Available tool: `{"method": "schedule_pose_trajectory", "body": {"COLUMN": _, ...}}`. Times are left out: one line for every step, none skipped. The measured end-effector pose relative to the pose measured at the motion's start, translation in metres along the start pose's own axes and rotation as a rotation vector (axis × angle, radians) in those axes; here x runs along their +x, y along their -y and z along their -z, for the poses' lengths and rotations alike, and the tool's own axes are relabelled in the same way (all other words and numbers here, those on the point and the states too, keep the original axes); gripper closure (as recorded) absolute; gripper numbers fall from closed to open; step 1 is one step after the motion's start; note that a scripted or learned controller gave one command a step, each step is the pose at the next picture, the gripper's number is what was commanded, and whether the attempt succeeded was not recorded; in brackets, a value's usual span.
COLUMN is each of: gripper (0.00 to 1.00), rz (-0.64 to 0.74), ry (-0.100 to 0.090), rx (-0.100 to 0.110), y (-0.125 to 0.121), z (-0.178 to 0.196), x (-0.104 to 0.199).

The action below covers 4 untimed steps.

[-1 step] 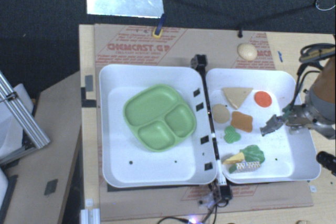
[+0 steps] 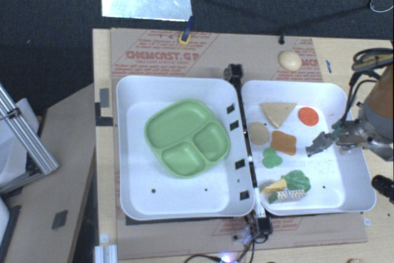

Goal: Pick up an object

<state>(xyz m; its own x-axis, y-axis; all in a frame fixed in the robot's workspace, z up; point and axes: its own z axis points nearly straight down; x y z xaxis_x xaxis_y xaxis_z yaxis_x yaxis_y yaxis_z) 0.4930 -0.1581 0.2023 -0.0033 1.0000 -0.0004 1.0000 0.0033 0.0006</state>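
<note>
In the right bin (image 2: 354, 191), several food items are found: a tan wedge (image 2: 277, 113), a red disc (image 2: 308, 116), a beige round piece (image 2: 258, 133), an orange-brown block (image 2: 284, 142) and green leafy pieces (image 2: 296, 180). The gripper (image 2: 319, 144) is seen just right of the block, apart from it; its finger state cannot be told. A green divided plate (image 2: 186, 137) is seated in the left bin (image 2: 132, 194).

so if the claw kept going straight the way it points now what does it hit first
The claw points toward the view's left, across the right bin. The first thing in that line looks like the orange-brown piece. Its height above the bin floor is unclear, so it might pass over it.
</note>
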Motion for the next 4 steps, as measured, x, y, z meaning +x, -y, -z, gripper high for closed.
{"method": "schedule_pose_trajectory", "body": {"gripper": 0.00, "rz": -0.002, "ry": -0.001, "rx": 0.001, "y": 0.005, "z": -0.046, "x": -0.007}}
{"method": "schedule_pose_trajectory", "body": {"gripper": 0.00, "rz": -0.002, "ry": -0.001, "rx": 0.002, "y": 0.010, "z": -0.090, "x": -0.007}}
{"method": "schedule_pose_trajectory", "body": {"gripper": 0.00, "rz": -0.002, "ry": -0.001, "rx": -0.001, "y": 0.009, "z": -0.118, "x": -0.007}}
{"method": "schedule_pose_trajectory", "body": {"gripper": 1.00, "rz": -0.002, "ry": -0.001, "rx": -0.005, "y": 0.008, "z": -0.107, "x": -0.007}}
